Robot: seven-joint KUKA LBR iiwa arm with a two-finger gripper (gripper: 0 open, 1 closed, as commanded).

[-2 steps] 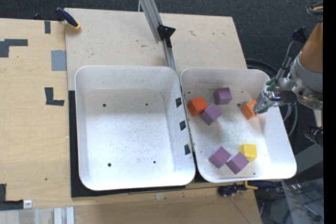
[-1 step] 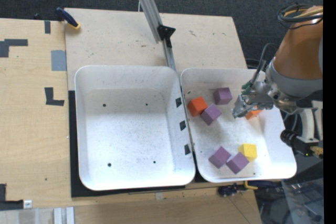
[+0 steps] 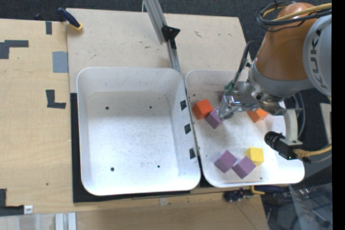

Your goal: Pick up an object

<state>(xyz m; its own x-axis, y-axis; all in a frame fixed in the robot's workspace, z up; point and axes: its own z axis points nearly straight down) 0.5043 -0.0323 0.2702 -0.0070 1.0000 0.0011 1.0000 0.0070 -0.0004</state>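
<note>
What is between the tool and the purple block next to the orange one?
Nothing visible. The tool sits right over that purple block, with the orange block beside it on the left, not in between.

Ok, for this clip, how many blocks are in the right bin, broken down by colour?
Purple blocks: 3 — one by the gripper, two near the front.
Orange blocks: 2 — one by the divider, one partly under the arm.
Yellow block: 1
Total: 6
</note>
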